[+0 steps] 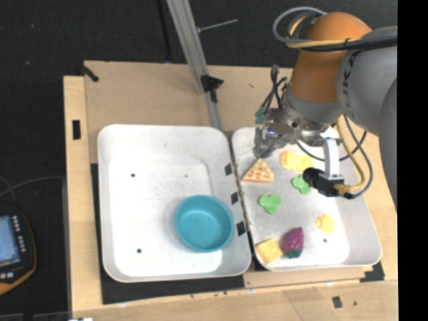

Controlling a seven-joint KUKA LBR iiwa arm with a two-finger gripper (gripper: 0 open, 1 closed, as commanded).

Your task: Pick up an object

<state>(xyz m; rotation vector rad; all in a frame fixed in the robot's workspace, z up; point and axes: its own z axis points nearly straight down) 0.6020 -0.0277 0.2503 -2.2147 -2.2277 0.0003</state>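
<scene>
Bench of pale wood (147, 95) carries two shallow white plastic bins side by side, seen from above at a slant. The left white bin (154, 152) holds a round teal plastic bowl (203, 223), standing upright near its front right corner. The right white bin (358, 236) holds a scatter of small toy pieces: a triangular orange-and-yellow pizza-slice toy (258, 173) near the bin's left wall, a small green leafy toy (270, 202) just in front of it, a yellow lumpy toy (294, 160) toward the back, another small green piece (301, 186) beside a black part of the arm's tooling, a small yellow piece (324, 223) toward the right, a purple grape-like toy (293, 241) near the front, and a yellow wedge-shaped block (269, 251) touching or just beside the purple one at the front left corner. The grey arm with its orange band (328, 52) reaches in from the right, and its two-finger gripper (266, 142) hangs over the back left part of the right bin, just behind the pizza-slice toy and left of the yellow lumpy toy. Cables and the wrist crowd the gripper, so whether it is spread or closed cannot be told, and no object can be seen in it. A grey metal pole (190, 45) slants across the bench behind the bins.
</scene>
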